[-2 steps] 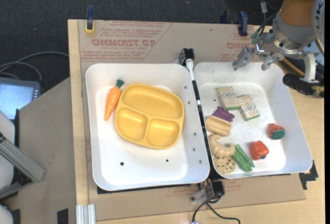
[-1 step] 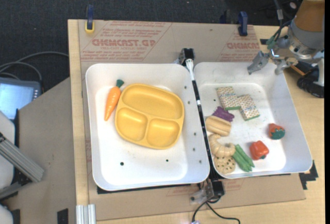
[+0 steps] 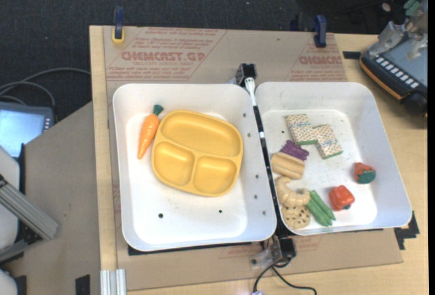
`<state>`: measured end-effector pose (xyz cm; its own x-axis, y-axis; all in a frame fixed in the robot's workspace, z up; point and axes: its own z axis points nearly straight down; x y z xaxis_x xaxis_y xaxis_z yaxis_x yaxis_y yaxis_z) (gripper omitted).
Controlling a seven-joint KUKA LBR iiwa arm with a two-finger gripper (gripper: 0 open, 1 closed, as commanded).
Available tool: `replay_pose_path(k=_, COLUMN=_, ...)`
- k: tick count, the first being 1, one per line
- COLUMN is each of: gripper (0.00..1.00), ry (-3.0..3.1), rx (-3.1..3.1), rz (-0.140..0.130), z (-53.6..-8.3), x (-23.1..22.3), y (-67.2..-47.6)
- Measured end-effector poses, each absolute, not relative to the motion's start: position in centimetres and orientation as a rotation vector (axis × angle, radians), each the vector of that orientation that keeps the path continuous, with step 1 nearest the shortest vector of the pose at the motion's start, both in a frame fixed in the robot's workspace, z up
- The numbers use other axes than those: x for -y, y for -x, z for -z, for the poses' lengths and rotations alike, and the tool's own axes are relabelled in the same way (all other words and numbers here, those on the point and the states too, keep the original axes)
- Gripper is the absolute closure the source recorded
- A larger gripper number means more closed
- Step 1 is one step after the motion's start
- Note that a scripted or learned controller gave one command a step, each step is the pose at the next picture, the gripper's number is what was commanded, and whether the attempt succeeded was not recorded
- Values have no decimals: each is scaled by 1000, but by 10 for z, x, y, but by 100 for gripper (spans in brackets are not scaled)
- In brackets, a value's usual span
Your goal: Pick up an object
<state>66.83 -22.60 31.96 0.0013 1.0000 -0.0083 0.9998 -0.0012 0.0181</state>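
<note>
The small orange plastic toy carrot (image 3: 147, 135) looks light, stiff and slick, so I'd pinch its thick middle (my gripper's state I cannot tell).

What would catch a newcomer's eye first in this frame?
The yellow divided plate in the middle of the left bin, with an orange toy carrot beside its left edge. Next, the toy food crowding the right bin: crackers, a red pepper and green beans.
</note>
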Motion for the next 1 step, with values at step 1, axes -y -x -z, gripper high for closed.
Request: replay_pose_path(k=1, gripper=0, ry=-2205, rx=-2225, rz=-14, z=-415, x=132, y=-635)
